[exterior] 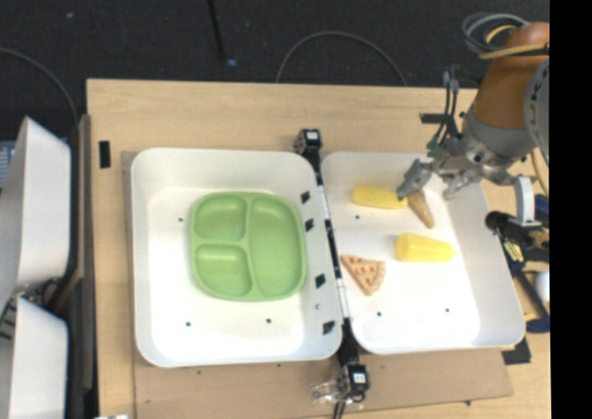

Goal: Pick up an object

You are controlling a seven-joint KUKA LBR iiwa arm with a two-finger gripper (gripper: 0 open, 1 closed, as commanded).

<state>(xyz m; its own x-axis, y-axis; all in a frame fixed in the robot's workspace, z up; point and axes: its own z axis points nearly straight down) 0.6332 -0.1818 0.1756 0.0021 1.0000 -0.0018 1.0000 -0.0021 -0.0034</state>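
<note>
My pincer (427, 181) hangs with fingers apart over the right bin (481, 315), just right of a yellow piece (377, 197). A tan cone (422, 210) lies right below it, ungrasped.

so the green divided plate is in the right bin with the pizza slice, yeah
Not quite. In the camera view the green divided plate lies in the left bin; the pizza slice is in the right bin.

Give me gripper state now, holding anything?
Gripper: above the right bin, over the yellow piece and the brown cone-shaped piece. Open or closed: cannot be told; no visible hold.
</note>
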